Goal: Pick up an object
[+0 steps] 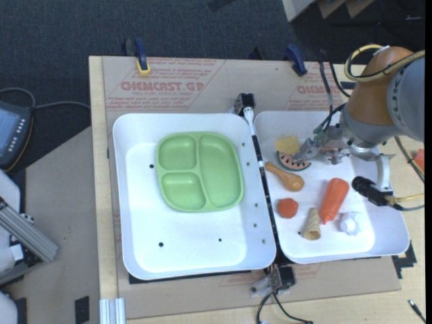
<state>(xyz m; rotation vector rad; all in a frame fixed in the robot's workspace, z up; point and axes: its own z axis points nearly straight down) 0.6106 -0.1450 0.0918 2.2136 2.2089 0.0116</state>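
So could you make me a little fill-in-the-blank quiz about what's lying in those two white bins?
1. The green tray with three compartments lies in the ____ bin.
2. The carrot is colored ____.
3. The gripper hovers over the ____ bin.
4. The red tomato lies ____ of the carrot in the picture.

Missing words: left; orange; right; left

— What is lying in the right bin [388, 245]?
— A carrot [333, 199], a red piece [288, 208], a cone [311, 224]. The gripper [305, 155] is hovering over a watermelon slice [291, 160].
— And left?
— A green divided plate [200, 171] is sitting in the left bin [135, 248].
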